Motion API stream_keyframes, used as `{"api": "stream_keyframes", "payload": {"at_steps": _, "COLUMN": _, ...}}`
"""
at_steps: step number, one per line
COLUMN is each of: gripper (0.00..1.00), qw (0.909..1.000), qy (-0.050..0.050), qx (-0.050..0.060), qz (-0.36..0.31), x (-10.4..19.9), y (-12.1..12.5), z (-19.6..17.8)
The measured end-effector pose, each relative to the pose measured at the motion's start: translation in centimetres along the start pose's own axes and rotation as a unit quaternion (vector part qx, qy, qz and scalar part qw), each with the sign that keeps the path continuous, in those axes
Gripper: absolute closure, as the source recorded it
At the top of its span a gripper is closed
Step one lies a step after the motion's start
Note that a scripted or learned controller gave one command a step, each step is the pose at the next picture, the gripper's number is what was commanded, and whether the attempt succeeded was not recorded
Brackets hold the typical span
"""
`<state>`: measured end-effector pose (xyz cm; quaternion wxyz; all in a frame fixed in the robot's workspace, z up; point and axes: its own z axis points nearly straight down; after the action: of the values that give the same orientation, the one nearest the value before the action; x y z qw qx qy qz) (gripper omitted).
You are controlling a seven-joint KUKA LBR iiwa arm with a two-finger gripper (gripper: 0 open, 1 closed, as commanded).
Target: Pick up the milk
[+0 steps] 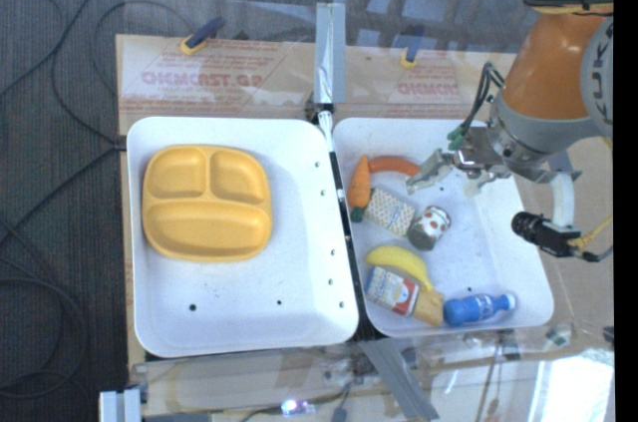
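Observation:
The milk (393, 289) is a small white carton with a red and blue label, lying on its side near the front of the right bin (518, 285). It touches the banana (400, 262) behind it. My gripper (450, 178) hangs over the back half of the right bin, above and behind a small can (428, 226), well apart from the milk. Its fingers (427, 174) stand spread and open with nothing between them.
The right bin also holds a carrot (360, 183), an orange piece (397, 166) at the back, a patterned packet (390, 210) and a blue bottle (477, 307) at the front. A yellow divided plate (206, 202) lies in the left bin (249, 300).

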<state>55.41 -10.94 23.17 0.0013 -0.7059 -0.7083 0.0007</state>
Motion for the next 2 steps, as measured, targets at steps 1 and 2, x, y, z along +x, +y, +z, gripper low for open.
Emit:
{"api": "stream_keyframes", "payload": {"at_steps": 1, "gripper": 0.00, "qw": 1.0000, "qy": 0.000, "qx": 0.001, "qz": -0.002, "x": -4.4, "y": -4.2, "z": 12.4}}
{"api": "stream_keyframes", "payload": {"at_steps": 2, "gripper": 0.00, "qw": 0.9974, "qy": 0.000, "qx": -0.002, "qz": -0.072, "x": 0.7, "y": -2.4, "z": 9.1}}
